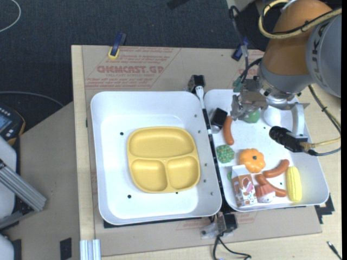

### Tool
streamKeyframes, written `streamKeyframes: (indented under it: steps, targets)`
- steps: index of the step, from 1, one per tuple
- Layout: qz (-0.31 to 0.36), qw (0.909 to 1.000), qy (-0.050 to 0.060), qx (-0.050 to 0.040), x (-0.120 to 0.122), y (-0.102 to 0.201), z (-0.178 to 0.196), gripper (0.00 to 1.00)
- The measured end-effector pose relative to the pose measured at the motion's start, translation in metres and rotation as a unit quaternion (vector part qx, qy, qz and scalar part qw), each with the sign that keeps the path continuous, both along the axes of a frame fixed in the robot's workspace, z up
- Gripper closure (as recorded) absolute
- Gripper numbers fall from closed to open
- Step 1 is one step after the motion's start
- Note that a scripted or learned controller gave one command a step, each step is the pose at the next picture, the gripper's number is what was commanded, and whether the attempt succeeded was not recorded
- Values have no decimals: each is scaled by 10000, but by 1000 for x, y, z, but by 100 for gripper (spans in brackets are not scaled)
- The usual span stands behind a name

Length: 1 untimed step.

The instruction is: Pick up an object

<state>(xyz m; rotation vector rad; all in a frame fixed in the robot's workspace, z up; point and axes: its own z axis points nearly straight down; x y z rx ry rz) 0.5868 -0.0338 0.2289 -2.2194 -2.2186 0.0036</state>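
A: What do we see, going from the left of the frame to the right?

B: On the counter (135, 64), the left bin (108, 161) holds a yellow divided tray (162, 158), lying flat at the bin's centre. The right bin (312, 172) holds toy food: an orange sausage (229, 130) near its left wall, long axis running up and down the frame; below it a green ball (225, 154); then a small pumpkin (252, 159), a printed box (244, 190), a red sausage (275, 169) and a corn cob (293, 183) at lower right.

A: And the end effector?

B: The end effector (248, 106) sits low in the upper part of the right bin, just right of the orange sausage's top end. A green object (251, 115) shows right at its tip. We cannot tell whether it is clenched or released, nor whether it grips anything.

A: Which thing is nearest?

B: We judge the green object nearest, almost beneath the tip; the orange sausage lies just to its lower left.
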Motion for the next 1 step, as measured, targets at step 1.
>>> streamKeyframes:
  steps: [1]
  targets:
    - [11, 10000, -35, -7, 11, 7, 2, 100]
